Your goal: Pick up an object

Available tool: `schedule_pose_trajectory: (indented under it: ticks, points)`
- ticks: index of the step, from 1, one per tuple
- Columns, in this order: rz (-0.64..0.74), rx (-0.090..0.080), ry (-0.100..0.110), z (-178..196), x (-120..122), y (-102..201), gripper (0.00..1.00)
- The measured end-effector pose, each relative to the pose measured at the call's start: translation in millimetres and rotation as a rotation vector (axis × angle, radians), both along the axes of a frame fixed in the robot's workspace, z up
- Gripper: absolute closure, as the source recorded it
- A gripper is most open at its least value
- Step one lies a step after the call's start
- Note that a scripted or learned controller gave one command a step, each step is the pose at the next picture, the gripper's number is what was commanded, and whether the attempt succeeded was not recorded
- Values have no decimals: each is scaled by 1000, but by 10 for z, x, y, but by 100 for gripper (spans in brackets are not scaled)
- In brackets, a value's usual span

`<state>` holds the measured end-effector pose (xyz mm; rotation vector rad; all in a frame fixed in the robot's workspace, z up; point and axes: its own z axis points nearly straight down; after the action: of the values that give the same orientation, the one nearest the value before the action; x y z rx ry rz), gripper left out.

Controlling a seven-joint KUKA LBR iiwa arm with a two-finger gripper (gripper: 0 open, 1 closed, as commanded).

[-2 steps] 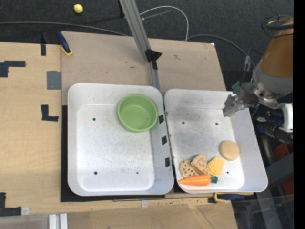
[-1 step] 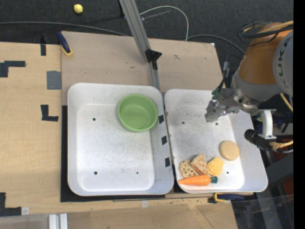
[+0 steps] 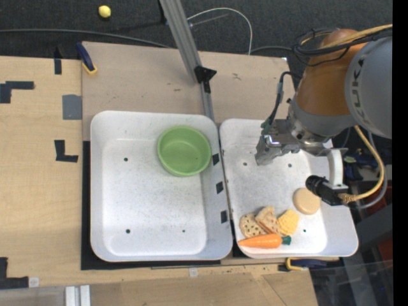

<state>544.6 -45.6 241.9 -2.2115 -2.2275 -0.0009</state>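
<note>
- Your left bin [image 3: 108, 190] carries a green bowl [image 3: 184, 150], upright near its far right corner, well apart from everything else.
- Your right bin [image 3: 245, 171] has its things crowded at the near edge: a carrot [image 3: 260, 241] lying along the rim, crackers [image 3: 258, 223] just behind it, a yellow corn-like piece [image 3: 288, 222] touching the crackers, and a tan round piece [image 3: 306, 202] a little to the right.
- The jaws [image 3: 268, 150] hang over the far part of the right bin, apart from that cluster, with bare bin floor beneath them.
- You cannot tell whether the jaws are spread or closed (the wrist body covers them from above); nothing shows between them.
- A black fitting [image 3: 322, 189] on the arm's cabling sits just beside the tan piece and overlaps its edge.
- A grey pole [image 3: 182, 34] slants across the worktop [image 3: 38, 171] to the seam between the bins.
- A yellow ball [image 3: 104, 11] lies on the dark floor beyond the worktop.
</note>
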Motion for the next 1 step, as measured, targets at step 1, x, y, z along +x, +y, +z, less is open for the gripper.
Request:
schedule_pose_trajectory:
  ticks: [1]
  points:
    - [0, 0, 1, 38, -163, 536, 100]
